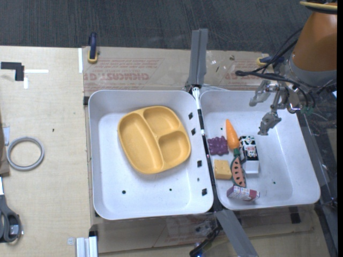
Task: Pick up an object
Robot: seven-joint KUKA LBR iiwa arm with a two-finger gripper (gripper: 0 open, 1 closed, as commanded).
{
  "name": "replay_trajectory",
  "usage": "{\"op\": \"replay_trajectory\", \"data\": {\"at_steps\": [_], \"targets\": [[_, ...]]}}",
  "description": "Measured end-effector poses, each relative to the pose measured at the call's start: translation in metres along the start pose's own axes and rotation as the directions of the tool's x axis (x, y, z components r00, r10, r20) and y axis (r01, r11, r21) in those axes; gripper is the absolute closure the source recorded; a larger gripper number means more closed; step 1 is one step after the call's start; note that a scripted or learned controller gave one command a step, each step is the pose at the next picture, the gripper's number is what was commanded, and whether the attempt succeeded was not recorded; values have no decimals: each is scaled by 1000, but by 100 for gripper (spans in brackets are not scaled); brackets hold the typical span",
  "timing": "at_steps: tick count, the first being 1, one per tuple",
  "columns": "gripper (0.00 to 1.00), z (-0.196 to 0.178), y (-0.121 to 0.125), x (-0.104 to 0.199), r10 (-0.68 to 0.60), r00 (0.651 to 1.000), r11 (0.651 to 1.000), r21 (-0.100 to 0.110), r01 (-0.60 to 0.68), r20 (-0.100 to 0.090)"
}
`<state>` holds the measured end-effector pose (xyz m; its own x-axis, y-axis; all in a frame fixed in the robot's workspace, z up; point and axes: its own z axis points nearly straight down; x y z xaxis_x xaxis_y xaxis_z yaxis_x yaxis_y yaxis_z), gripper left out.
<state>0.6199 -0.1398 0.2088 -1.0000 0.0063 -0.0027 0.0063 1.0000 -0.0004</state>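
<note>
On the counter (48, 197), far left, lies a grey tape ring (24, 153), with scissors (9, 225) below it at the edge. The left bin (107, 197) holds a yellow divided plate (154, 138), lying flat and turned at a slant. The right bin (289, 181) holds all the small things, gathered on its left half: purple grapes (217, 145) near the dividing wall, a yellow cheese block (223, 169) just below them, an orange carrot (231, 135) beside the grapes, a watermelon slice (238, 172) touching the cheese, a black-and-white carton (249, 153) just right of the carrot and the slice, and a red-and-white packet (243, 193) nearest the front rim. The hand (269, 123) hangs over the bin's upper right part, above and to the right of the carrot and carton, touching none of them. Nothing sits between its fingers; whether they are open or closed I cannot tell. The orange band (316, 39) of the arm shows at the top right.
</note>
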Motion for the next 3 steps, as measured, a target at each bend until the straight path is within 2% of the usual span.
{"op": "replay_trajectory", "data": {"at_steps": [1,2,3], "targets": [[0,111,32,0,-82,997,997,2,82,8],[0,111,24,5,541,841,841,-2,-541,7],[0,110,31,-3,895,446,446,-6,-895,5]]}}
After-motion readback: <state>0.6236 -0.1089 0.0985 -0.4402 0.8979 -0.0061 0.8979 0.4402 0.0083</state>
